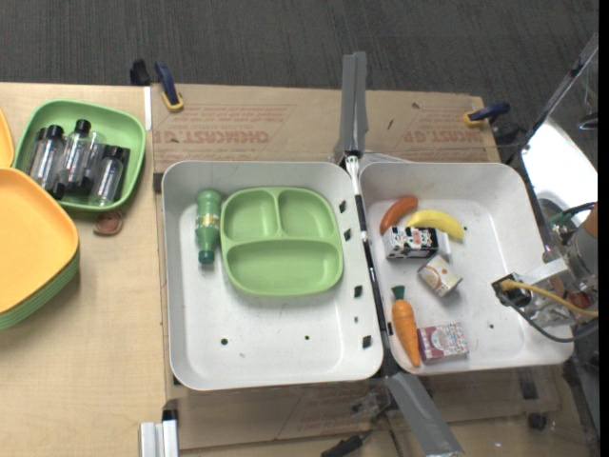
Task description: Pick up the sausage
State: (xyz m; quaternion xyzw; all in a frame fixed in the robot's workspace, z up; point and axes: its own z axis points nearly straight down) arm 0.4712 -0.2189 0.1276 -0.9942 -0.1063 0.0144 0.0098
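Observation:
The sausage (398,211) is a short orange-red piece lying at a slant in the back left part of the right bin (495,184), next to the yellow banana (437,223). My gripper (559,295) hangs over the right rim of that bin, far to the right of the sausage and not touching it. Nothing shows in its grasp.
Also in the right bin are a black-and-white carton (411,243), a small tan box (440,277), a carrot (406,324) and a pink box (443,341). The left bin (186,341) holds a green divided plate (282,240) and a green bottle (206,225).

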